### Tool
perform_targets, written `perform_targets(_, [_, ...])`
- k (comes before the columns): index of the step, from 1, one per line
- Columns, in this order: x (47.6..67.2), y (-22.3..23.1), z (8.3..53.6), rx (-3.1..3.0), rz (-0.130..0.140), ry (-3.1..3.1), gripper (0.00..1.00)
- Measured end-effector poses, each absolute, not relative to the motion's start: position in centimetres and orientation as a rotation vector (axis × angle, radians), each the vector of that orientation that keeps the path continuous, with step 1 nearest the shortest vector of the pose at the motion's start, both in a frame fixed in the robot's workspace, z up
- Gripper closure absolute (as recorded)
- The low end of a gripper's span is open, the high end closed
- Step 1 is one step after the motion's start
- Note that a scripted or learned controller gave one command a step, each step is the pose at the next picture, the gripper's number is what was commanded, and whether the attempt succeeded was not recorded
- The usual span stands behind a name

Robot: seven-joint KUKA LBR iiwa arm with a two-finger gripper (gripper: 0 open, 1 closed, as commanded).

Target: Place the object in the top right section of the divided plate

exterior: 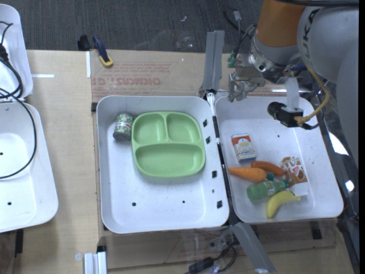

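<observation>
A green divided plate (168,144) lies in the left bin (114,198), with two small sections at its far side and one long section at the near side. My gripper (239,93) hangs above the far left corner of the right bin (319,147), open, with nothing between its fingers. Below it in the right bin lie a small red and white carton (243,147), two carrots (248,173), a green bottle (266,190), a banana (279,202) and a patterned packet (294,170). The gripper is well apart from all of them.
A small round jar (122,125) stands in the left bin, just left of the plate. A grey upright post (213,59) rises between the bins at the back. The arm's black cable fitting (285,113) hangs over the right bin's far side.
</observation>
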State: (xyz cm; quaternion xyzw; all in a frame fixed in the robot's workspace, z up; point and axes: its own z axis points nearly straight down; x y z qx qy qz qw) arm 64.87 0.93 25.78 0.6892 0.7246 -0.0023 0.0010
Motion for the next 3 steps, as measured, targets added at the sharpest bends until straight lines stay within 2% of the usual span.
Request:
perform_targets(1, [64.3, -1.7, 26.9, 2.205, -0.003, 2.236, 1.0])
perform_targets(2, [61.6, -5.3, 25.0, 2.223, -0.006, 2.221, 1.0])
perform_targets(3, [57.9, -8.7, 19.0, 2.244, -0.005, 2.202, 1.0])
